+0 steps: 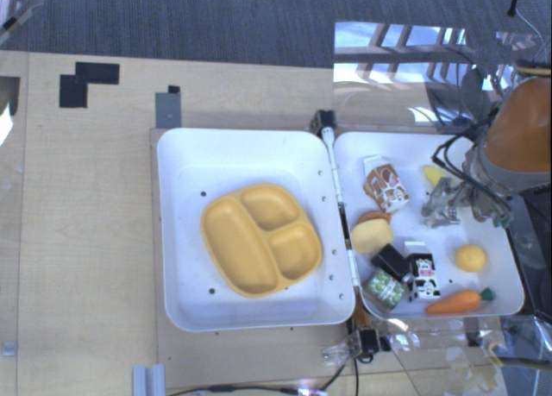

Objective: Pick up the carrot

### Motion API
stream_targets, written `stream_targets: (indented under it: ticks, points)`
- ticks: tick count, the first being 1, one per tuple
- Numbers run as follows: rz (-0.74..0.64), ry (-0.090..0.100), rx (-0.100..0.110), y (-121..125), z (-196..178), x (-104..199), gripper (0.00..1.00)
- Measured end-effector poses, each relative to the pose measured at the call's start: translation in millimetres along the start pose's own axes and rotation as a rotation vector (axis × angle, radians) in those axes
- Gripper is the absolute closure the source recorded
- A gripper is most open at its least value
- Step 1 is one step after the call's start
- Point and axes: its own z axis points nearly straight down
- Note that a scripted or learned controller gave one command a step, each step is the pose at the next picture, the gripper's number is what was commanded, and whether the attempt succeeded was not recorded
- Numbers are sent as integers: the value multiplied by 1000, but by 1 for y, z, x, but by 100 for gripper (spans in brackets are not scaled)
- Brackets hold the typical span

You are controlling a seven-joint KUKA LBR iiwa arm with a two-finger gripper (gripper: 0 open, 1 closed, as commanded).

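Carrot (454,302) is seen lying near the front edge of the right bin (509,295), its green end turned to the right, just beside a small cow-patterned carton (422,276) and below a yellow lemon (470,257). The end effector (444,204) is held above the bin's upper part, well apart from the carrot; whether it is parted or closed cannot be told. A yellow divided plate (259,237) is carried in the left bin (181,213) on the counter (78,239).

Arm (522,131) cut off by right picture edge. Claw (444,204) fingers blurred, open or closed unclear. Small yellow item (431,175) partly hidden behind claw, near right bin (509,299) far edge; identity unclear.
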Motion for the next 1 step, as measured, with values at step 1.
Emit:
stream_targets:
  ticks: [1]
  points:
    - [3,1,-1,0,0,0,0]
